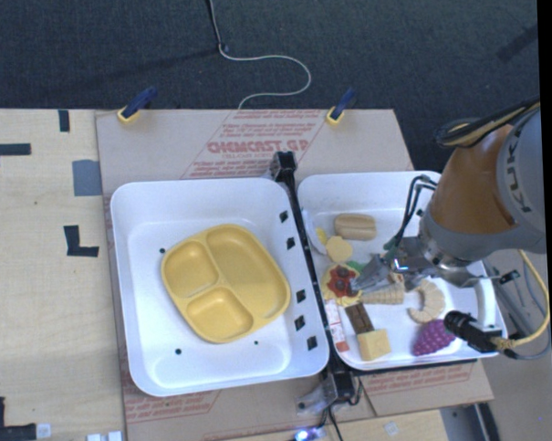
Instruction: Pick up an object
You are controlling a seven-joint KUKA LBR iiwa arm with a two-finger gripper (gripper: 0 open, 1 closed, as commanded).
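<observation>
Yellow divided tray lying in left bin. In right bin: bread roll, red toy, brown bar, yellow block, purple grapes. Gripper low beside red toy; open or closed, cannot tell.

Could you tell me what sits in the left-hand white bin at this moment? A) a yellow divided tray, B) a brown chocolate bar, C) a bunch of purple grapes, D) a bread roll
A: the yellow divided tray lies in the left bin, while the grapes and bread roll are in the right bin.
</observation>
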